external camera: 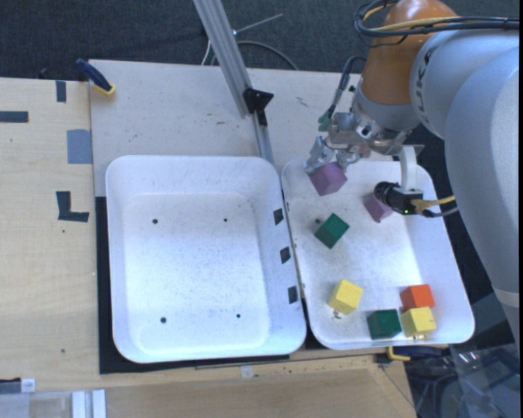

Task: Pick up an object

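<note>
My gripper [331,159] hangs over the far left corner of the right bin [436,268]. It is shut on a purple block [329,179], which sits between the fingertips and sticks out below them. A second purple block [376,207] lies to its right on the bin floor. A green block [332,231] lies just in front of the gripper. Toward the bin's front are a yellow block [345,296], an orange block [417,296], another green block [383,322] and another yellow block [418,320].
The left bin [122,233] stands beside the right one, their rims meeting in the middle. A slanted metal pole [231,55] rises behind the bins. The arm's grey body [484,103] covers the right side of the bench.
</note>
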You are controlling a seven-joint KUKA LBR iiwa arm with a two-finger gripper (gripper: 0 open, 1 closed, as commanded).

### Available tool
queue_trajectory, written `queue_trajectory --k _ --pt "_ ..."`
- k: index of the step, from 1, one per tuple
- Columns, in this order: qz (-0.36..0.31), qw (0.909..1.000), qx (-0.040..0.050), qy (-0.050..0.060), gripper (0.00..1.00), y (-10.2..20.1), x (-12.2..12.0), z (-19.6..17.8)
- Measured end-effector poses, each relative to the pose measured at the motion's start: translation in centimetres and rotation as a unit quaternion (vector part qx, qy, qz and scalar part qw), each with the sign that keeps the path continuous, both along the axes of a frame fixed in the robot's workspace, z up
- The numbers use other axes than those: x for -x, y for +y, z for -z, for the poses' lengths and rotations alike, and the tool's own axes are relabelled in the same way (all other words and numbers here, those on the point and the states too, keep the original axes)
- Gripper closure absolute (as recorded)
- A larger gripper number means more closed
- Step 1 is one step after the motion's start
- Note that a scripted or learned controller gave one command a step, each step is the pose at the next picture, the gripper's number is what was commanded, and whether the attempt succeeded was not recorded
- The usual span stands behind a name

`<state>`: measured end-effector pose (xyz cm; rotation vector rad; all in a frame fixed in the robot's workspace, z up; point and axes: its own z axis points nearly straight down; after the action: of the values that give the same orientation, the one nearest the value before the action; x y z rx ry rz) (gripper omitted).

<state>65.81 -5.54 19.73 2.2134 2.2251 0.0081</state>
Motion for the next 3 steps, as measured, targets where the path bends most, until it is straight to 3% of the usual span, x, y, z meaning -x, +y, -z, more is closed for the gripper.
queue_trajectory --k 1,2,3 --pt "0.002 1.0000 0.0014 0.004 0.00 -0.3 0.1 0.6" --pt "0.004 1.0000 0.0015 0.007 0.00 -3.7 5.0 4.9" --pt "0.004 1.0000 0.0005 0.005 0.00 -6.4 7.1 10.0"
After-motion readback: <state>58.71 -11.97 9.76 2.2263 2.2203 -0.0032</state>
